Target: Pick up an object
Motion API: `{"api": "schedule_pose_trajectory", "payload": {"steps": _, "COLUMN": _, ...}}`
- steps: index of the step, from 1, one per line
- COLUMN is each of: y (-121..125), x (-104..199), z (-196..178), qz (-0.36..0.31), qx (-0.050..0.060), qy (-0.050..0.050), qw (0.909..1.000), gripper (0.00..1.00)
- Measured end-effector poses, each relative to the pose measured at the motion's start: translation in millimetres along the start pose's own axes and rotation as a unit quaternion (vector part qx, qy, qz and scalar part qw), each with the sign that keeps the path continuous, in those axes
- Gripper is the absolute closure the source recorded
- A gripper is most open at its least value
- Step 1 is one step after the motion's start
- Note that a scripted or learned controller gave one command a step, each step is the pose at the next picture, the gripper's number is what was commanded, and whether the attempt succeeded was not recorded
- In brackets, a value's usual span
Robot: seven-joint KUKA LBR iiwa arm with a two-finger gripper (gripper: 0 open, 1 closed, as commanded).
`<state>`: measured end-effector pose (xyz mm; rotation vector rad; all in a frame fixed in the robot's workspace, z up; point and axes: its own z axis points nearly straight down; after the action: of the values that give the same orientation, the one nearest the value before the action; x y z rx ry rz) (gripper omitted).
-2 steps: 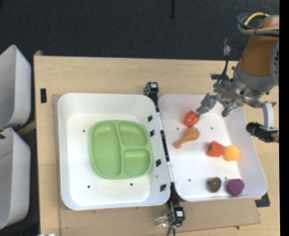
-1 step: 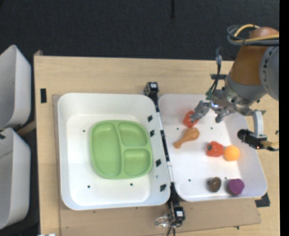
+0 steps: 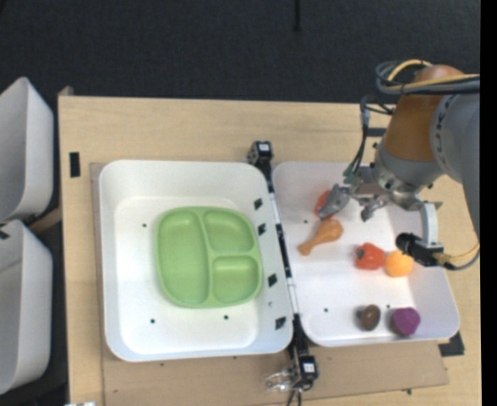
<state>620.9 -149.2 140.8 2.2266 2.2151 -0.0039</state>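
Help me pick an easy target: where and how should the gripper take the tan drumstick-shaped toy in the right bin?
Probably across the narrow shaft of the drumstick toy, coming straight down from above. It lies flat and slanted, thick end up-right, thin end down-left; the shaft is slim enough to fit between the fingers, with bare bin floor either side.

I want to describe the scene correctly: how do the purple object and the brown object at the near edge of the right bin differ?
The purple object is bright violet, while the brown object is dull and dark. The purple one looks a little bigger than the brown one. The purple one lies nearer the bin's right corner; the brown one sits to its left in the picture, with a small gap between them. Both are small, roundish and far from the gripper.
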Motion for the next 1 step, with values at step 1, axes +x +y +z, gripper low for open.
{"api": "schedule_pose_trajectory", "payload": {"steps": 1, "y": 1.2, "x": -0.9, "z": -13.1, "qz": 0.001, "qx": -0.003, "qy": 0.0, "qw": 1.0, "gripper": 1.0}}
